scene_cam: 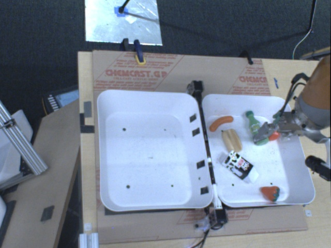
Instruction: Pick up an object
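Risk here lies mostly in the crowding around the claw [270,132], which sits low in the right bin [305,190] at its upper right part, right against a green toy bottle [253,124]. Whether the claw is spread or closed I cannot tell, since its tips blur into the bottle's lower end and a small orange-red patch beside them; nothing is clearly seen between them, so I would not count the bottle as held. If the claw closes only on the bottle's edge, the rounded body could squirt out sideways toward the bin wall or roll down toward the hot dog bun [231,139] just to its left. A red-orange sausage [221,122] lies near the bun's upper end, close enough to be nudged if the bottle skids. A black-and-white carton [239,165] lies below the bun, and a red strawberry-like toy [270,192] rests near the bin's lower right corner; both are well apart from the claw and unlikely to be disturbed. The left bin [111,154] on the desk [170,66] stands beside it. A lift begun off-centre would likely tilt the bottle and drop it.
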`<state>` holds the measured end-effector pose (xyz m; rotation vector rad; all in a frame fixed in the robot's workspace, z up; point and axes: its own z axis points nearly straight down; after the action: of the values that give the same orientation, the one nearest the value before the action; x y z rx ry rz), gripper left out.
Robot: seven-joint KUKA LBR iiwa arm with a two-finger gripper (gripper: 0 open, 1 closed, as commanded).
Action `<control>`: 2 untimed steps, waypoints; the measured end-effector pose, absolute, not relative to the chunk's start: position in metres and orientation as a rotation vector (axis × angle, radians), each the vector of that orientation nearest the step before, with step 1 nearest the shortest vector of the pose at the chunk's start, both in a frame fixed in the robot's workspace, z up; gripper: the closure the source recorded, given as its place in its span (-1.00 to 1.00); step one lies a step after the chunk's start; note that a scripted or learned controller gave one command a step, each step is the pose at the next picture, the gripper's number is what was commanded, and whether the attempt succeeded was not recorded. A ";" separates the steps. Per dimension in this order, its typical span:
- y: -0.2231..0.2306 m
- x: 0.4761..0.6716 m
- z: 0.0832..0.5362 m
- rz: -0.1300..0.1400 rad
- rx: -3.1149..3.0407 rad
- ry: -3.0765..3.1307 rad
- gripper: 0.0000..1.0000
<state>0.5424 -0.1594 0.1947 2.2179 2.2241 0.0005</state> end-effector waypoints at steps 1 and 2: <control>-0.106 0.577 0.151 0.002 2.212 2.229 -1.00; -0.099 0.582 0.082 0.001 2.216 2.227 -1.00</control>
<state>0.5820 -0.0988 0.0824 2.2156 2.2274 0.0008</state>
